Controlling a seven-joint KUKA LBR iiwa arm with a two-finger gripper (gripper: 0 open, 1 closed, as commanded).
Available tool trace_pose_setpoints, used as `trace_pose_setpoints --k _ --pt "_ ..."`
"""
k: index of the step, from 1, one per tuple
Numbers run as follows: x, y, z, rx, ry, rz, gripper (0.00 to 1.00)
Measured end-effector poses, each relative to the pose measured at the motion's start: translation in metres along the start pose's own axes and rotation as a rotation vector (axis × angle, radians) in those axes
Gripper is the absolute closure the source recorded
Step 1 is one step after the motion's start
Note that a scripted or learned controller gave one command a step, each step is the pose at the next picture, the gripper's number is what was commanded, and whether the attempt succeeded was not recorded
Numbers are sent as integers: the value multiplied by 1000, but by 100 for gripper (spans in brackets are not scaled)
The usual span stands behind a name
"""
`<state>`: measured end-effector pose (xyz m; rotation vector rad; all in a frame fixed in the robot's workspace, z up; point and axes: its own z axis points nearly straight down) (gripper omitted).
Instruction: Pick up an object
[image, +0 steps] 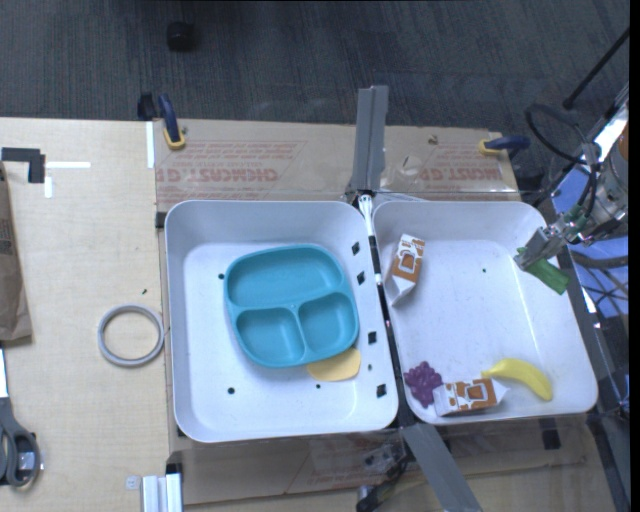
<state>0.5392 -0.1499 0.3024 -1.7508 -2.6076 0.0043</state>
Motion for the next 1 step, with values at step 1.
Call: trace_pose_setpoints --k 1 --pt "84 55 43 2 2 225 100"
